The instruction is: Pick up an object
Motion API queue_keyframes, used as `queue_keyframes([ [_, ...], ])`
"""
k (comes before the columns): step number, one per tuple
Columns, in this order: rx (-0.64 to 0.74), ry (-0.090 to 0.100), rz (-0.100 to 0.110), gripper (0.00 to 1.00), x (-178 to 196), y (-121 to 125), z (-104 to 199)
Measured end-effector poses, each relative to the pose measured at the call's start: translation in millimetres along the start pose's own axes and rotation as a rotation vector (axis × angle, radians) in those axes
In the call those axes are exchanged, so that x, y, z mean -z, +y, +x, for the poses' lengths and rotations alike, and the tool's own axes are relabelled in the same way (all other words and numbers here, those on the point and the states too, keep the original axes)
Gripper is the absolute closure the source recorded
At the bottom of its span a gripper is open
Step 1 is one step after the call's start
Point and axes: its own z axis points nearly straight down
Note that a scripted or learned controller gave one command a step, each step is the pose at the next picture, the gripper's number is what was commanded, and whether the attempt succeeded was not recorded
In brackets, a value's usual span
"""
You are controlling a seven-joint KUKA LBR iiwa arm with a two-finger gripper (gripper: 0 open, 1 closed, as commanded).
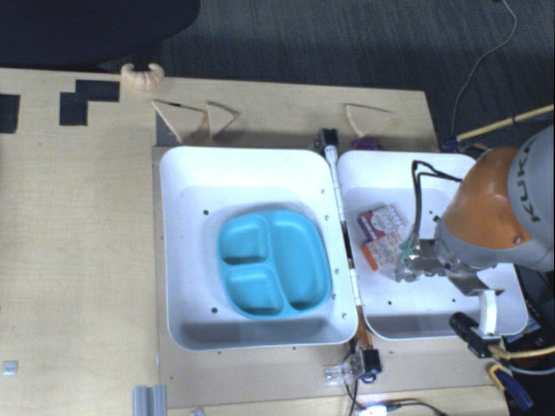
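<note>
Pincer point(408, 263) and wrist are seen low in the right-hand bin point(381, 319), right of centre in the frame, pressed close to the small packets point(381, 232) that lie there. Whether anything is gripped cannot be told, since the wrist housing and the orange band of the arm point(490, 211) cover the tip from above. The step in hand is judged to be the descent onto, or the closing upon, a packet; no lift is yet evident, as the packets appear to rest flat on the bin floor.

A firm closure on one packet's edge is called for next, followed by a straight rise clear of the bin wall. A slip may be expected if only a thin wrapper corner is caught.

Two or three flat packets are made out, one white with red and dark print, one orange-red below it, touching or overlapping each other, just left of the pincer. Finer detail is too blurred to be read.

A blue divided tray point(273, 263) is seen in the left-hand bin point(186, 232), at frame centre, on the pale wooden worktop point(78, 258).
</note>
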Motion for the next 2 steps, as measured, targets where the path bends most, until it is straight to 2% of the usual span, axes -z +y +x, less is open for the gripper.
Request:
queue_keyframes([
  [1, 0.004, -0.001, 0.010, 1.00, 54.7, 70.1, -44.2],
  [2, 0.005, 0.002, 0.012, 1.00, 87.7, 88.6, 1.7],
])
